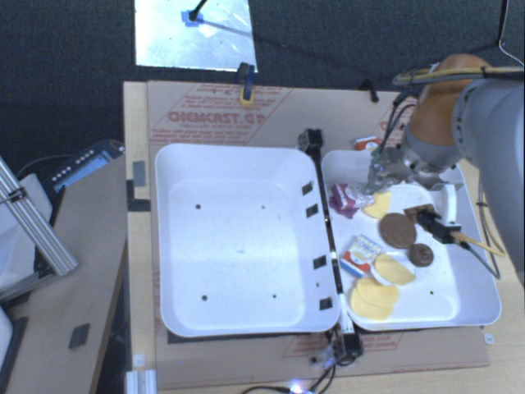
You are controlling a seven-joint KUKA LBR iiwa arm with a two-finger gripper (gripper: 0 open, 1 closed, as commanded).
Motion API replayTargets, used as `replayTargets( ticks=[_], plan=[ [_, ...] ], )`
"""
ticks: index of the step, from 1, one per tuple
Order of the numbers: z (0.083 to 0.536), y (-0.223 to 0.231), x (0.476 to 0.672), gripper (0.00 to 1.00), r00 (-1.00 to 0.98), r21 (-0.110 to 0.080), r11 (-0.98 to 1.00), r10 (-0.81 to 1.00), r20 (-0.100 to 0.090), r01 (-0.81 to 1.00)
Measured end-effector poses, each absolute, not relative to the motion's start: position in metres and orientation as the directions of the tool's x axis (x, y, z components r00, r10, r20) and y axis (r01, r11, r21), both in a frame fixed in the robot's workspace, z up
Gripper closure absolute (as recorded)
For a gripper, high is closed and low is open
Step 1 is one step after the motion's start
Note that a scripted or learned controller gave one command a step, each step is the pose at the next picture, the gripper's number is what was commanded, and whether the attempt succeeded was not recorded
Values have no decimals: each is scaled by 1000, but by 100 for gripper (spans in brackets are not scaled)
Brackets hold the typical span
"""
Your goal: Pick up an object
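Clearly, the claw (379, 179) is lowered into the upper part of the right-hand shallow white plastic bin (472, 298), in the right of the frame, presumably to reach the objects gathered there. Whether it is wide or narrow cannot be told, and nothing is seen held by it. Just below it lie a crumpled purple and white wrapper (345, 199) and a pale yellow rounded wedge (377, 206), the likeliest picks. Lower right of these, a flat brown disc (398, 230) and a smaller dark brown disc (421, 255) are set. Further down, a small red, white and blue packet (360, 255) and smooth yellow slices (379, 290) are clustered. The left-hand smooth white bin (242, 240) adjoins it on the pale wooden tabletop (205, 109).
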State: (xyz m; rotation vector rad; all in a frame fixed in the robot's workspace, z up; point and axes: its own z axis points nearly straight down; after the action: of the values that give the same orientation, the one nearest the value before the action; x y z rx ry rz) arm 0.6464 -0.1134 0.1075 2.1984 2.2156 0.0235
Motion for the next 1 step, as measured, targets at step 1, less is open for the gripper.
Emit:
replayTargets(
  ticks=[1],
  plan=[
    [212, -69, 657, 100, -9, 13, 9, 1000, 0, 1000]
  ],
)
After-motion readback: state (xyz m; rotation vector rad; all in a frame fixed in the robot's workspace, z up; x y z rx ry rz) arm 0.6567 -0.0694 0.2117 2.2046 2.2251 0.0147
